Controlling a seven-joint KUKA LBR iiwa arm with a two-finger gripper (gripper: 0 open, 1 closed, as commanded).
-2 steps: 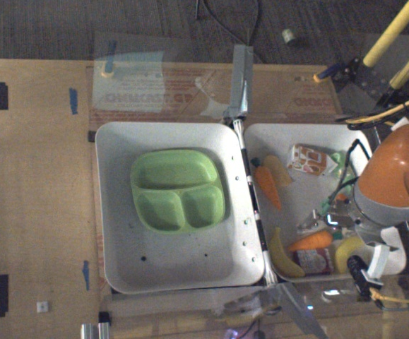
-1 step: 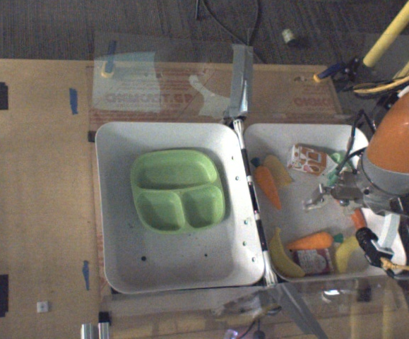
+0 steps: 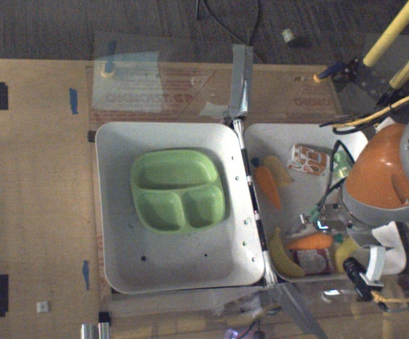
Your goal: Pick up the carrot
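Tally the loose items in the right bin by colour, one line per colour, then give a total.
Orange: 2, the carrot by the bin's left wall and an orange item near the gripper
Yellow: 3, banana, a pale piece, a lemon-like piece
White and red: 1, packet
Dark red: 1, packet
Total: 7

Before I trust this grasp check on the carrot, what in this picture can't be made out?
- Claw: small and dark under the arm's orange band; whether it is open or shut cannot be told.
- Carrot below the claw: contact with the claw is unclear. A second carrot lies by the divider.
- Right bin: its right side is hidden by the arm.
- Packet: print too small to read.
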